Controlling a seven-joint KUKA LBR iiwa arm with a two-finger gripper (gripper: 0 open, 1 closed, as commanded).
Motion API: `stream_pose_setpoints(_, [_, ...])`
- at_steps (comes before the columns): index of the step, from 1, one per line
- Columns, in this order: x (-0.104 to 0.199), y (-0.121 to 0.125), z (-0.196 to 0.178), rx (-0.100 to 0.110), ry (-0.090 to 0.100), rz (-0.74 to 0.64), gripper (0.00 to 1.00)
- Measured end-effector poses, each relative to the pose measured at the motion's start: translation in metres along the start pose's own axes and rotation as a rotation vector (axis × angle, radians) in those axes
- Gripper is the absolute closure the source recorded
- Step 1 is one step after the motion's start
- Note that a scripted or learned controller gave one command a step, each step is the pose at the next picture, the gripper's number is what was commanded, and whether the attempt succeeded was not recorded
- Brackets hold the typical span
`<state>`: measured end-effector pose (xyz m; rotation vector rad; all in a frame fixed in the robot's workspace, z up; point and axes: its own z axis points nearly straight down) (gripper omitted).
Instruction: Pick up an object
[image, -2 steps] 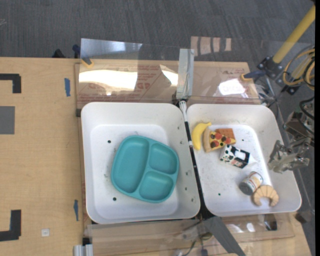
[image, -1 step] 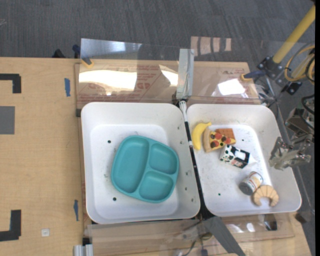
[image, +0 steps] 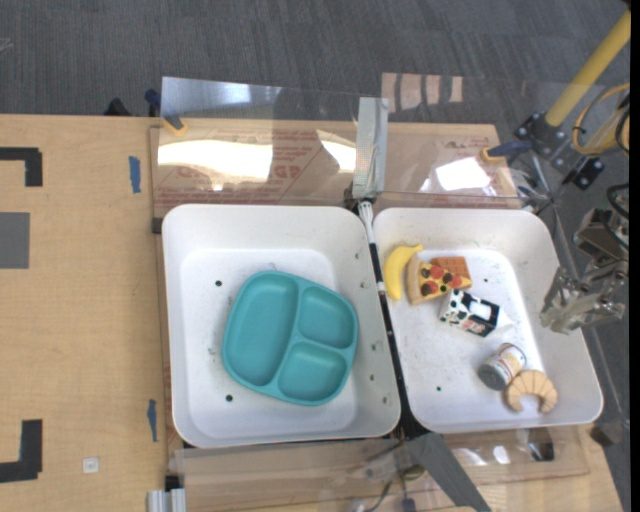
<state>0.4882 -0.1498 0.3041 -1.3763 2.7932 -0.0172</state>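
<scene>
Two shallow white bins sit side by side on the bench. The left bin (image: 190, 240) holds a teal divided plate (image: 290, 338), lying flat and slightly turned. The right bin (image: 520, 235) holds a small clutter: a banana (image: 399, 270) at its far left, a pizza slice toy (image: 440, 278) touching it, a black-and-white cow figure (image: 470, 314) just nearer, then a small can (image: 502, 365) on its side beside a croissant (image: 531, 390) at the near right. The gripper (image: 575, 305) hangs over the right bin's right rim, apart from every item.
</scene>
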Motion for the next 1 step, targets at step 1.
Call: stream_pose_setpoints(1, [0.0204,-0.0248,-0.0405,-0.023,0.008,-0.681,1.00])
